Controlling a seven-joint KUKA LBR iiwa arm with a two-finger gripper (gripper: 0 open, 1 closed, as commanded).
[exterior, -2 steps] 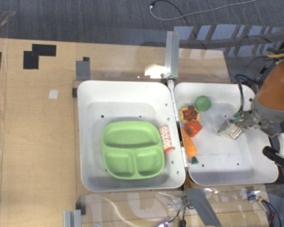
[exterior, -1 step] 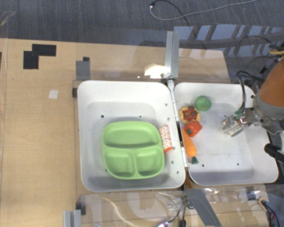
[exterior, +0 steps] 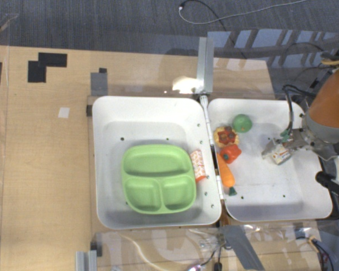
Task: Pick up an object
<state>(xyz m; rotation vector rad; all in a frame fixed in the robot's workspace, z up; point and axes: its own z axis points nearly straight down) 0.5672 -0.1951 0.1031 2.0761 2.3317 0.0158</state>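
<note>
Grip state could not be judged at the gripper (exterior: 278, 152). Nearest it lay the green ball (exterior: 242, 123), with the red pepper (exterior: 231, 152) and carrot (exterior: 227, 175) along the right bin's (exterior: 282, 205) left wall. You did best to centre over the ball before descending.

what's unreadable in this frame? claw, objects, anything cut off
- claw, camera view: small and blurred over the right bin; open or shut, and whether it holds anything, cannot be told.
- arm: cut off by the right edge.
- small packet beside the green tray, left bin: print too small to read.
- red and yellow items by the carrot: bunched together, too small to identify.
</note>
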